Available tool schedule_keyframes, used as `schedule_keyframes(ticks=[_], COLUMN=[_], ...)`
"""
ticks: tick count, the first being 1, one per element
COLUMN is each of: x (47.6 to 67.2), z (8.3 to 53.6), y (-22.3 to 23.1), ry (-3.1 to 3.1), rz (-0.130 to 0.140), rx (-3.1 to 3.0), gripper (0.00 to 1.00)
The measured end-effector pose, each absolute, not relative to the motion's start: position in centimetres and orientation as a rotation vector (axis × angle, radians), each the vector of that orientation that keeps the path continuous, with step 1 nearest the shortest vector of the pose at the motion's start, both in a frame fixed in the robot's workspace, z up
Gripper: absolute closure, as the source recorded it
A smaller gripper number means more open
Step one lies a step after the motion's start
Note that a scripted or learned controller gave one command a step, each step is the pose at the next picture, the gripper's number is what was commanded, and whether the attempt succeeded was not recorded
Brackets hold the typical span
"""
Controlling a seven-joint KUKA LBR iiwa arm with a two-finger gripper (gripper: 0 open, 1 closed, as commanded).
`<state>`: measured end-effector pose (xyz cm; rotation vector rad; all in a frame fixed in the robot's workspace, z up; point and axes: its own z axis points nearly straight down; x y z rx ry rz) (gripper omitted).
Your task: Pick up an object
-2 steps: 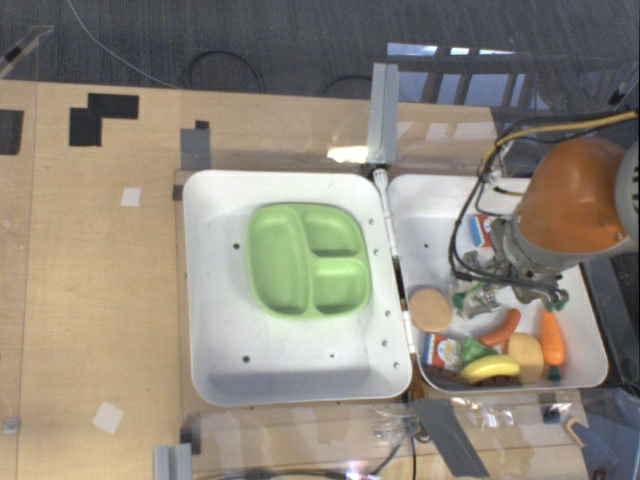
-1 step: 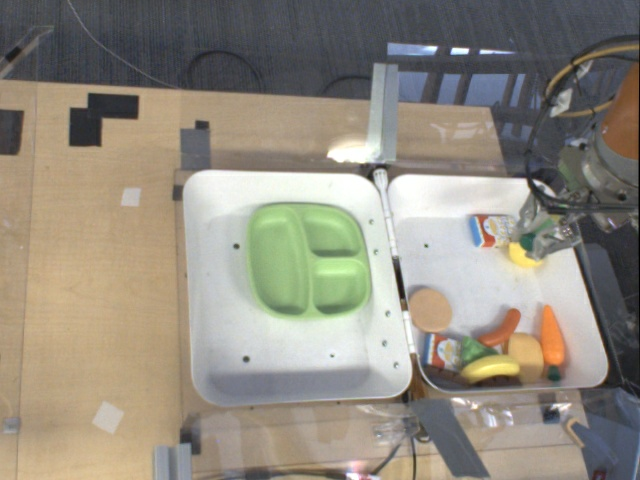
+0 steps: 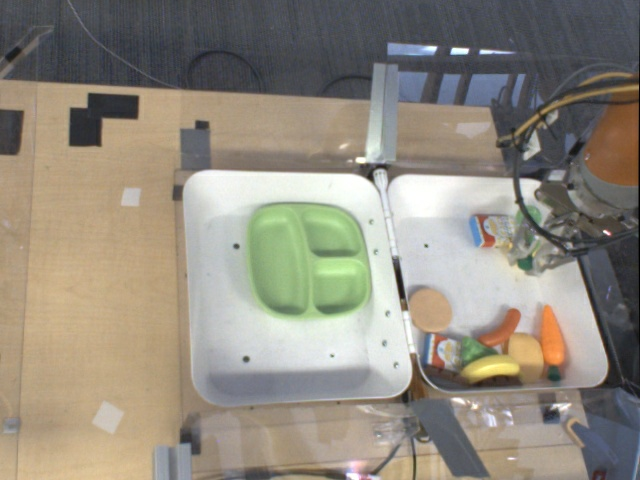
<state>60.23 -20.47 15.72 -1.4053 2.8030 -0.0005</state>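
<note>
Matt green plastic tray (image 3: pixel 305 260); smooth white bins (image 3: pixel 215 368); wood bench (image 3: pixel 90 298)

Arm low at the right edge, wrist pointed down.

The grey arm (image 3: pixel 610 163) enters from the right, its orange band showing above the wrist and black and yellow cables looping over it. The gripper (image 3: pixel 530 253) hangs at its lower end, seemingly tilted leftward; its outline is blurred and partly see-through.
</note>
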Motion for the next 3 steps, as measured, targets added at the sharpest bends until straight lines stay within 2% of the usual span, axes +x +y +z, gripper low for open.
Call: schedule_keyframes(ticks=[1, 2, 3], x=[63.5, 63.7, 67.1], z=[21.4, 22.5, 26.2], y=[-17.1, -17.1, -19.4], ry=[2.754, 2.751, 2.937], rz=[-0.012, -0.014, -0.009], rx=[-1.481, -1.47, -1.074], gripper=[1.0, 1.0, 1.0])
